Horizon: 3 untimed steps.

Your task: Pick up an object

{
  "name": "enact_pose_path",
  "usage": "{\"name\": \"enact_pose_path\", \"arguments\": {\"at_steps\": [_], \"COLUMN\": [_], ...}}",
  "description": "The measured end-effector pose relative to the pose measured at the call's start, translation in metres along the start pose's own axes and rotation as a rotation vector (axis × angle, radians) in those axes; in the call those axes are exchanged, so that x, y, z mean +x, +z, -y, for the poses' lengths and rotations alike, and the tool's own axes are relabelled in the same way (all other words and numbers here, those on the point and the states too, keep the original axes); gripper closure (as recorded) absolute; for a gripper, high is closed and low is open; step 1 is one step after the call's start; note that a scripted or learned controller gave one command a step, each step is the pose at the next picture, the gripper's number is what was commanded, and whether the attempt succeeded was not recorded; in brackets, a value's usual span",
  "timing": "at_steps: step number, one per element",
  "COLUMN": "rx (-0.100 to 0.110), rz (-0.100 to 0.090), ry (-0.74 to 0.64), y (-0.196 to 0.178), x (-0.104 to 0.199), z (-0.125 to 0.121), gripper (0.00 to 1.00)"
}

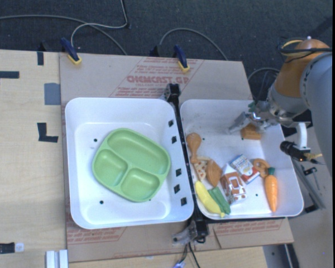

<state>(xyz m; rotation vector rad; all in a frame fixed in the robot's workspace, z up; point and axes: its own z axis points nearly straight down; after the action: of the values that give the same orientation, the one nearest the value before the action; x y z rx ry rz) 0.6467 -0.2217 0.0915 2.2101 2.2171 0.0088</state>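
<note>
Over right white bin, end effector sits beside small orange-brown toy chunk. Grip state unclear. Green sectioned plate in left bin.

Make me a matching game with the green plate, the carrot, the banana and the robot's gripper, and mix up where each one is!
Things:
1. green plate
2. carrot
3. banana
4. gripper

Places:
A. near the right bin's front right corner
B. at the right bin's far side, over a small orange thing
C. in the left bin
D. at the right bin's front left, beside the divider

Pairs: 1-C, 2-A, 3-D, 4-B
</note>
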Motion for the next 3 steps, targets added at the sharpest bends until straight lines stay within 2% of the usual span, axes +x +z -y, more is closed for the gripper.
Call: {"name": "enact_pose_path", "arguments": {"at_steps": [1, 2, 3], "rx": [0.01, 0.012, 0.005], "rz": [-0.002, -0.004, -0.002], "ry": [0.001, 0.002, 0.0], "y": [-0.107, 0.004, 0.004], "x": [-0.002, 0.023, -0.001], "z": [-0.023, 0.073, 0.005], "gripper": [0.0, 0.0, 0.0]}}
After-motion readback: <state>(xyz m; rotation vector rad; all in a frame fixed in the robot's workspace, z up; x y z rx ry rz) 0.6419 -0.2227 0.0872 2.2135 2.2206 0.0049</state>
